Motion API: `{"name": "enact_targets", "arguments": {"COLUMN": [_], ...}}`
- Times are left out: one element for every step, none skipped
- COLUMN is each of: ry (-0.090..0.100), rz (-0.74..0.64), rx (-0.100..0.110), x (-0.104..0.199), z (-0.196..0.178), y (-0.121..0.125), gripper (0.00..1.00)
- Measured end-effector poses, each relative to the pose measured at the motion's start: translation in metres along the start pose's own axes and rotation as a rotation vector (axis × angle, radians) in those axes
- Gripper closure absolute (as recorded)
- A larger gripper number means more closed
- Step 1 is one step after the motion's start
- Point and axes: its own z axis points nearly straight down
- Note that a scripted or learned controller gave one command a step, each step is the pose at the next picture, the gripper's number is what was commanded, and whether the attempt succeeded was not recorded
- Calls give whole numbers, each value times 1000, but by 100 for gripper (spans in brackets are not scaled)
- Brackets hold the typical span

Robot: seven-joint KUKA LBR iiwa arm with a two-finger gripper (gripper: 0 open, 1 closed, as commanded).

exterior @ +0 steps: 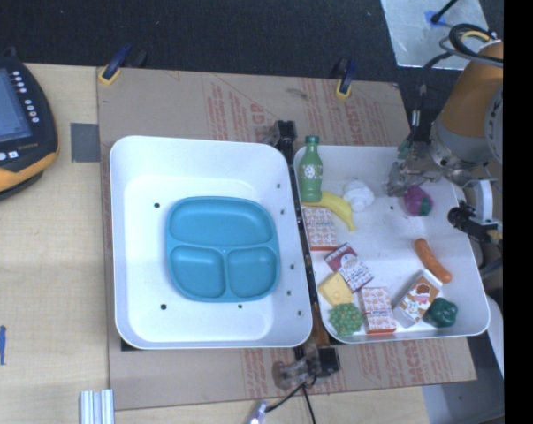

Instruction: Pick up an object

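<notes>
My gripper (406,179) hangs low over the far right part of the right bin (385,334), reaching in from the right. Just below it and slightly to the right lies a small purple fruit (417,202); whether the gripper touches it is not visible. A white lump (359,195) and a yellow banana (338,208) lie to the gripper's left. A green bottle (311,170) rests at the bin's far left corner. An orange sausage (432,260) lies near the right wall.
The left bin (138,162) holds a blue compartment plate (222,246). Several small cartons (354,272), a cheese wedge (335,290), broccoli (346,319) and a green pepper (441,312) crowd the right bin's near half. A teach pendant (10,122) sits at far left.
</notes>
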Motion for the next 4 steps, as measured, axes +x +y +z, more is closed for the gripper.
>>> {"name": "enact_targets", "arguments": {"ry": [0,-1,-4,-6], "rz": [0,3,2,1], "rx": [2,3,0,4], "x": [-1,-2,-2,4], "z": [0,0,0,1], "y": [-1,-5,-1,-63], "gripper": [0,0,0,0]}}
